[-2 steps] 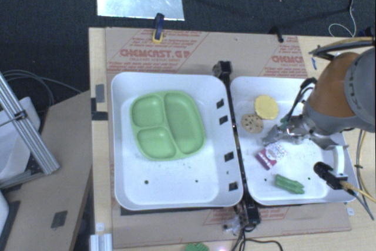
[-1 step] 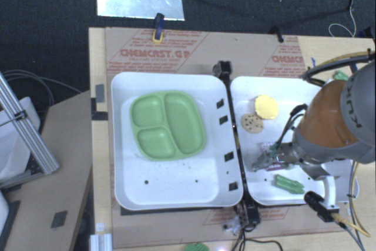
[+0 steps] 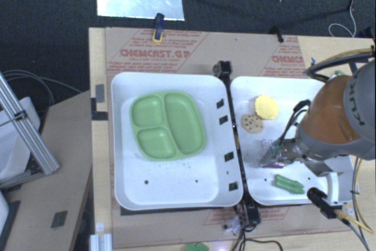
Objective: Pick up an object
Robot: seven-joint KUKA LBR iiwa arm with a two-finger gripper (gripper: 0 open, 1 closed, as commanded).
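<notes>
The right bin (image 3: 282,86) holds a yellow round piece (image 3: 266,106), a brown speckled cookie (image 3: 252,123) and a green bean-shaped piece (image 3: 289,184). My gripper (image 3: 274,154) is low in this bin, below the cookie and just above the green piece. A small purplish-grey thing (image 3: 268,146) lies right at its tip, though whether it is held is unclear. The grey arm with its orange band (image 3: 329,117) covers the bin's right half.
The left bin (image 3: 123,185) carries a green three-compartment tray (image 3: 167,125). A black divider with clips (image 3: 230,126) runs between the bins. Cables (image 3: 341,59) loop at the right edge, and a metal frame (image 3: 23,132) stands off the bench at the left.
</notes>
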